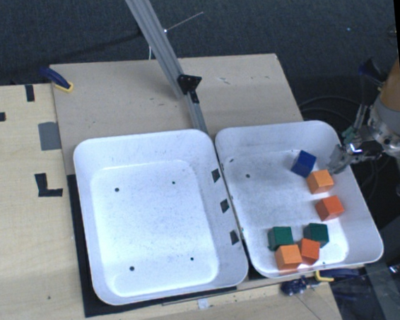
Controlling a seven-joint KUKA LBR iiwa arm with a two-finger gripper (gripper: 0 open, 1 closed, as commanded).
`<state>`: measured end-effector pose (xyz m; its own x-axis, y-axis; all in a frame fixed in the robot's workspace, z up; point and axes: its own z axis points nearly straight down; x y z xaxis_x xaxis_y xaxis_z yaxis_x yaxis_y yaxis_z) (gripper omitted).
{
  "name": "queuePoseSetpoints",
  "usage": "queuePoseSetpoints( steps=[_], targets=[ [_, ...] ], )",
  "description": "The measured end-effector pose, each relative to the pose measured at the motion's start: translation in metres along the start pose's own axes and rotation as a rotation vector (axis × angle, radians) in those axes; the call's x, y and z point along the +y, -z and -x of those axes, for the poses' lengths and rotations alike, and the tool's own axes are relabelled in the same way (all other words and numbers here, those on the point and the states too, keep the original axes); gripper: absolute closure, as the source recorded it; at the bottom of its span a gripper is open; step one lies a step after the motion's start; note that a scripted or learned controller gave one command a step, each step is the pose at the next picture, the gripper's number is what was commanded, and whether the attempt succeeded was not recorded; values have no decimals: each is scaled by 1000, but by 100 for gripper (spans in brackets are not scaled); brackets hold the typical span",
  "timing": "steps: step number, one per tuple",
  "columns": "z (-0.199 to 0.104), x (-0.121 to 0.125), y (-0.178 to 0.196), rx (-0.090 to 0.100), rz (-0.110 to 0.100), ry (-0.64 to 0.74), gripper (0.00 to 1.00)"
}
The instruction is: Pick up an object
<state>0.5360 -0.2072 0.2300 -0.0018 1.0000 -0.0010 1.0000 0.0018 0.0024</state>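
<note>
Camera view from above: the pincer [343, 153] hovers at the right rim of the right-hand shallow white bin [261, 199], just beside the small blue cube [303, 162] and the orange cube [320, 181]; whether it is apart or together, I cannot tell. Lower down, another orange block [329, 207], two green cubes [280, 236] and two orange ones cluster near the bin's bottom edge.

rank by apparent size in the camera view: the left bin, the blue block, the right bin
1. left bin, largest
2. right bin, somewhat smaller as seen
3. blue block, far the smallest, lying in the right bin
</note>
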Motion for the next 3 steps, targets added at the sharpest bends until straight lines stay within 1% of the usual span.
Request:
queuePoseSetpoints(
  steps=[1,2,3],
  targets=[
    [-61,23,-1,3,-2,6,100],
    [-121,34,2,3,-2,7,100],
    [-175,51,11,3,-2,6,100]
  ],
)
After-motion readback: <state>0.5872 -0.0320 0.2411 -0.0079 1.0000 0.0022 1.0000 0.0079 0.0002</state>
